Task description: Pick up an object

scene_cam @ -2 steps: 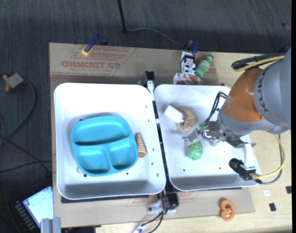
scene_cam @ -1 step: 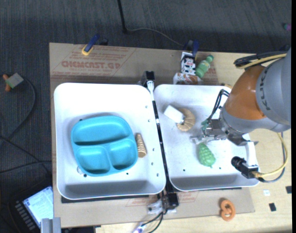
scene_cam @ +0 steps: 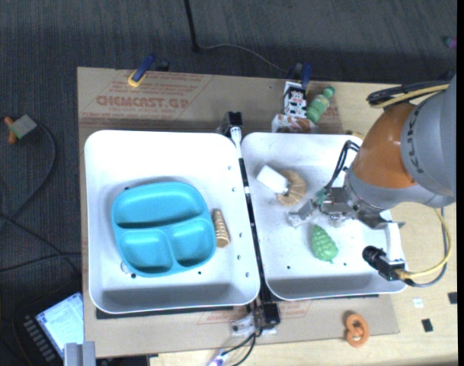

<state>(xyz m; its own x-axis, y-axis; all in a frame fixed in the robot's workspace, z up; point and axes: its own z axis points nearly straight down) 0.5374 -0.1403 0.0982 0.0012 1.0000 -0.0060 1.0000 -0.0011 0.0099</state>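
Tabletop point(scene_cam: 140, 101): brown board, carrying two shallow white bins side by side.

Arm point(scene_cam: 414, 151): grey with orange band, reaching in from 3 o'clock, hanging over the right bin point(scene_cam: 292, 277).

Left bin point(scene_cam: 102, 227): holding a blue divided tray point(scene_cam: 161, 227); a small tan ridged piece point(scene_cam: 219, 227) is lying just beside the tray at its 3 o'clock.

Hand point(scene_cam: 306, 216): sitting low in the right bin, metal parts pointing toward 9 o'clock; whether it is apart or together cannot be told.

Tan curved object point(scene_cam: 296, 187): lying just beside the hand at its 11 o'clock, touching a white block point(scene_cam: 270, 178).

Green bumpy object point(scene_cam: 323, 244): lying just beside the hand at its 5 o'clock, nothing seen gripping it.

Risk, as judged: the hand is standing between two candidates, so closing here is likely catching neither, or nudging the green piece aside; the tan piece and white block, touching, are likely shifting together.
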